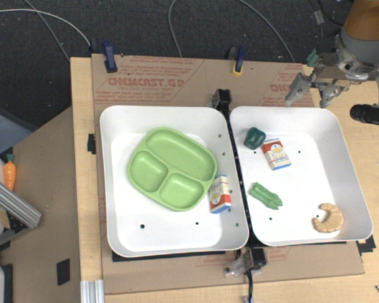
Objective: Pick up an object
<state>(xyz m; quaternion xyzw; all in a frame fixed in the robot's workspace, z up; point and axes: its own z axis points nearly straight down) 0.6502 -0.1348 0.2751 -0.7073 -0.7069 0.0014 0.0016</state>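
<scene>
With the gripper (311,93) hung above the right bin's (350,163) far rim, its fingers spread wide and empty, the small carton (276,154) lying below and nearer is judged light, stiff and best pinched across its narrow sides.

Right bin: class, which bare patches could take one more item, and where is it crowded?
In the right bin, bare floor lies along the far rim beyond the red carton, and between carton and croissant. Its left side is crowded: dark green piece, carton, green pod.
</scene>
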